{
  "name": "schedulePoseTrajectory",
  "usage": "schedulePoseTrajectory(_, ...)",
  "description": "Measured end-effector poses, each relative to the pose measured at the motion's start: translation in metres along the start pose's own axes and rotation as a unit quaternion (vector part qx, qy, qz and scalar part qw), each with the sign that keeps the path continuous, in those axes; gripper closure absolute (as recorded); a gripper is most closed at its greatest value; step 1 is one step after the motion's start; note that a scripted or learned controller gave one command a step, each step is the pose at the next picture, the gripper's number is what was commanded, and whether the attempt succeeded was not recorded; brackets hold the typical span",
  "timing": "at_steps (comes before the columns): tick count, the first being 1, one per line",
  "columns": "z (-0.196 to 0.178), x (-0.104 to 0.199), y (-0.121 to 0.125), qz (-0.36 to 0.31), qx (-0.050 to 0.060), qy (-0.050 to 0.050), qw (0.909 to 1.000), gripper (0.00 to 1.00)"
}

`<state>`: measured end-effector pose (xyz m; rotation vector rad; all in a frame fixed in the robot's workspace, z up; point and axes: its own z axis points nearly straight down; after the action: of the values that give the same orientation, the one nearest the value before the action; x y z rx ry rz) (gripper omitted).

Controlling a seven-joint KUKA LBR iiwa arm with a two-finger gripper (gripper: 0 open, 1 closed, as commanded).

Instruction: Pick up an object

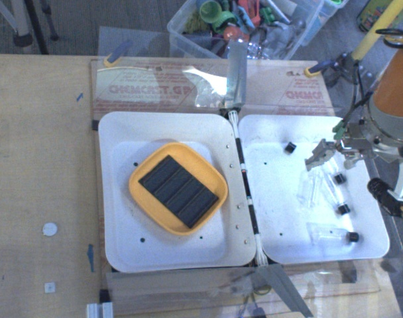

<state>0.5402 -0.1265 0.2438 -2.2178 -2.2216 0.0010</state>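
A yellow square dish with a black ribbed insert (178,187) lies in the left bin (115,244), turned at an angle. Several clear plastic tubes with black caps lie in the right bin (274,244): one tube (331,233) near the front edge, others (315,188) in the middle. A small loose black cap (289,147) sits near the back. My gripper (334,152) hangs over the right bin's right half, just above and behind the middle tubes. I see nothing held in it.
A clear tote of colourful toys (248,12) stands behind the bins. A metal bracket (236,78) rises at the back where the bins meet. Bare wooden bench top (42,144) stretches to the left. Cables and arm parts (387,197) crowd the right edge.
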Motion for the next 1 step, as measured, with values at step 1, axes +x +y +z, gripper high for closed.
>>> schedulePoseTrajectory(1, 0.0994, -0.0448, 0.0775, -0.017, -0.002, -0.002, 0.9999, 0.0)
